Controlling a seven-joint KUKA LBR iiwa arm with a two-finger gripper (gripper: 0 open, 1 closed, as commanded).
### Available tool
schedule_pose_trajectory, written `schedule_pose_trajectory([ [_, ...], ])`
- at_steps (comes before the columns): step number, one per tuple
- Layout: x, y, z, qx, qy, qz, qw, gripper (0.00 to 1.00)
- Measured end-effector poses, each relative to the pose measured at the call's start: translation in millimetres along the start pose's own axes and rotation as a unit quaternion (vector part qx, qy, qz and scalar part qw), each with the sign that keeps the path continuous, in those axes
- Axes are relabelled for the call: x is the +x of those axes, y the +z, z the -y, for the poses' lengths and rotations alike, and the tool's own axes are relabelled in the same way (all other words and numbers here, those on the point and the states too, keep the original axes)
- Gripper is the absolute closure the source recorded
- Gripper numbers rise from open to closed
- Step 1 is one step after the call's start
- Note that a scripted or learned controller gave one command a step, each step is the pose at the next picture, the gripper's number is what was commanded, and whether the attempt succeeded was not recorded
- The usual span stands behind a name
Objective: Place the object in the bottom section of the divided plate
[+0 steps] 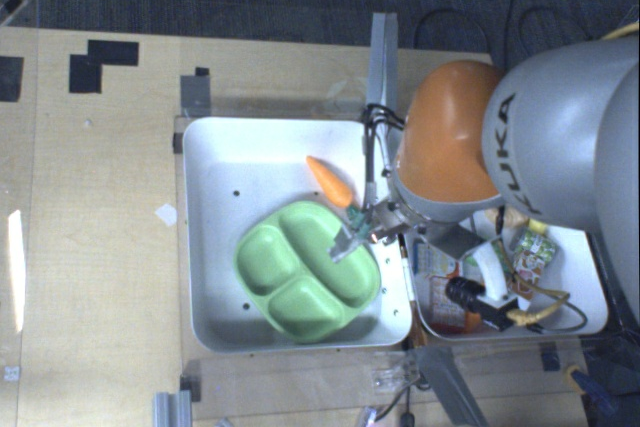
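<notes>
Two white bins sit side by side on the tabletop (90, 245), and the big grey arm (560, 130) with its orange band (452, 130) sweeps in over the divide between them. The left bin (215, 185) carries the action; the right bin (590, 310) sits under the arm, cluttered with packets and cables.

Next down in scale, the green divided plate (300, 275) lies in the left bin, three compartments showing, tilted a little on the bin floor. Its bottom section (300, 307) lies below and to the left of the fingers, not far off.

Now the fingers (352, 237) — they hover at the plate's right rim, over the upper right compartment. Whether they are spread or pressed together, I cannot tell; the metal tip is small and blurs into the rim.

Smallest of all, the object: an orange carrot (330, 180), lying on the bin floor just above the plate. It sits up and slightly left of the fingers, its lower end near them, and nothing shows it between them, so I call it loose, not held.

How will it handle? My read: a light toy piece, stiff, smooth and tapered, so likely slippery under metal. The thick middle looks the safest place to pinch, across its narrow width, since the pointed end could squirt free. It looks sturdy, with little risk of breaking.
</notes>
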State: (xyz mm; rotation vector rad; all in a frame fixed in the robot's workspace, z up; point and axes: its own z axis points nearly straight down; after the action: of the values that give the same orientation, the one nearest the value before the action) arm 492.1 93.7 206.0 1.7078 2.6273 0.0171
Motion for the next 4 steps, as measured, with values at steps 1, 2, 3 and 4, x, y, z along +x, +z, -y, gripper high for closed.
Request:
schedule_pose_trajectory([
  [1, 0.0, 0.0, 0.0, 0.000, 0.000, 0.000, 1.0000, 0.00],
  [2, 0.0, 0.0, 0.0, 0.000, 0.000, 0.000, 1.0000, 0.00],
  [3, 0.0, 0.0, 0.0, 0.000, 0.000, 0.000, 1.0000, 0.00],
  [4, 0.0, 0.0, 0.0, 0.000, 0.000, 0.000, 1.0000, 0.00],
])
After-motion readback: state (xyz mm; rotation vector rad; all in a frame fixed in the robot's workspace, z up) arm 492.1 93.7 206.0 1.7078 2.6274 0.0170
